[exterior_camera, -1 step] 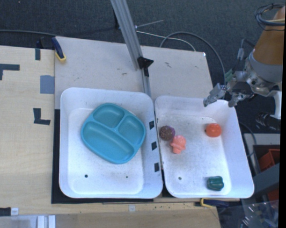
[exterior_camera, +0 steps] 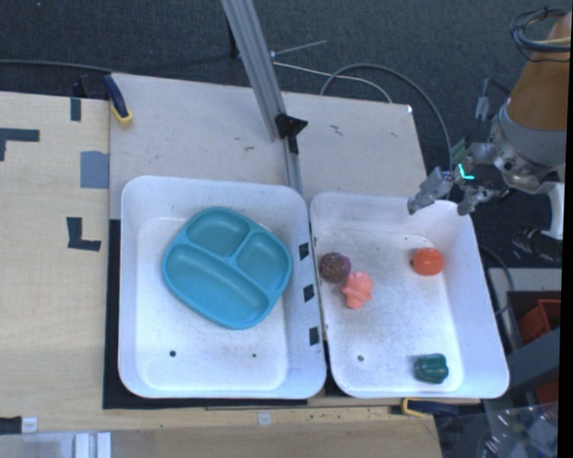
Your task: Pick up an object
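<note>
The right bin [exterior_camera: 472, 277] holds several small objects: an orange-red ball [exterior_camera: 427, 262], a pink lumpy piece [exterior_camera: 358, 290], a dark maroon round thing [exterior_camera: 335, 266] and a green object [exterior_camera: 432, 367] near the front right corner. My gripper [exterior_camera: 446, 195] hangs over the bin's far right corner, above and behind the orange-red ball. Its two fingers stand apart with nothing between them.
The left bin [exterior_camera: 134, 293] carries a blue divided plate [exterior_camera: 228, 266]. A slanted metal rail [exterior_camera: 259, 67] runs down to the gap between the bins. A blue and yellow clamp [exterior_camera: 116, 99] sits at the bench's far left.
</note>
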`<action>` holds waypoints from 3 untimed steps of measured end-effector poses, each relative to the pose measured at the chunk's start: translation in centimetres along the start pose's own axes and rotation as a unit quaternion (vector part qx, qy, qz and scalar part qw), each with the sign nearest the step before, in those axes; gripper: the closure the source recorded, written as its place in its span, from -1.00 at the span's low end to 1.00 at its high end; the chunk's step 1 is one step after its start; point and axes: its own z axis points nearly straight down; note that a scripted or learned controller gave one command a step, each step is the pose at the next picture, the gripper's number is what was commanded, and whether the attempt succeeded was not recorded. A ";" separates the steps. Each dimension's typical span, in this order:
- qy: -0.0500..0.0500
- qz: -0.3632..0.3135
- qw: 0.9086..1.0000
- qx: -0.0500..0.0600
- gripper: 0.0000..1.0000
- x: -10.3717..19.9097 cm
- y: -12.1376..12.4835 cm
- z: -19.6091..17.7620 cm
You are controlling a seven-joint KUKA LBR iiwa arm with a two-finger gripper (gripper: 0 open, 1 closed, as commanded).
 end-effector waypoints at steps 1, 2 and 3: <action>0.000 0.000 1.000 0.002 -1.00 -0.3 0.3 4.5; 0.000 0.000 1.000 0.003 -1.00 0.6 -0.3 10.5; 0.000 0.000 1.000 0.002 -1.00 1.2 -0.7 15.1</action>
